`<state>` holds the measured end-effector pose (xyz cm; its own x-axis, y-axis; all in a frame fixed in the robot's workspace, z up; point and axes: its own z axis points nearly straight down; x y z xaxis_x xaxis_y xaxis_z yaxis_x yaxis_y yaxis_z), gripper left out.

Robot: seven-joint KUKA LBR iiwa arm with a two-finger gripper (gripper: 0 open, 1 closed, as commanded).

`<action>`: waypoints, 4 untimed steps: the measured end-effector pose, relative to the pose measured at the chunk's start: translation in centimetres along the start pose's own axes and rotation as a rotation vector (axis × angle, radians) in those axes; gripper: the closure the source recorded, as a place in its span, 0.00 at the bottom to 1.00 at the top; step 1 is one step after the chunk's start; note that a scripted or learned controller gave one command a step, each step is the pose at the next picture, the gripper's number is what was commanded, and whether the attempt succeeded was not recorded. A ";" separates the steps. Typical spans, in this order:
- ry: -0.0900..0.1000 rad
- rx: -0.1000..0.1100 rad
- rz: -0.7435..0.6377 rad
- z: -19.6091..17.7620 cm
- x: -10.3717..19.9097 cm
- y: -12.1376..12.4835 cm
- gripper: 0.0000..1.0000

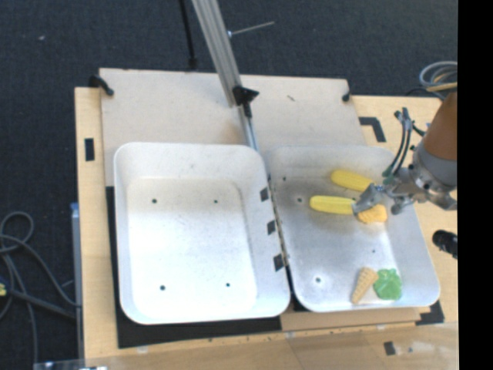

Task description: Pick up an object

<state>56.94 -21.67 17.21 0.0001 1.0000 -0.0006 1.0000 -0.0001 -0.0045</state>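
Note:
The right bin (400, 264) holds several small items. A yellow corn-like piece (351, 180) lies near its back, and a longer yellow piece (331, 204) lies just in front of it. A third, orange-yellow piece (374, 216) sits directly under my gripper (370, 203), which reaches in from the right and is low over the bin. Whether it touches that piece I cannot tell. A tan cone (363, 284) and a green lump (388, 284) lie together near the bin's front edge.
The left bin (146, 168) stands beside the right one, with their rims meeting in the middle. A slanted metal pole (219, 45) rises behind the bins. Cables (404, 141) hang near the arm's wrist at the right.

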 end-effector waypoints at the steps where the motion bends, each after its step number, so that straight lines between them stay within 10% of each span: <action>1: -0.001 -0.001 0.001 4.5 0.2 -0.6 0.00; 2: -0.002 -0.003 0.002 7.3 0.1 -0.6 0.00; 3: -0.002 -0.010 0.006 5.9 0.0 -0.5 1.00; 4: -0.002 -0.011 -0.002 1.5 0.0 0.1 1.00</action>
<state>57.02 -21.69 15.75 -0.0024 1.0000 -0.0022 1.0000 0.0024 0.0063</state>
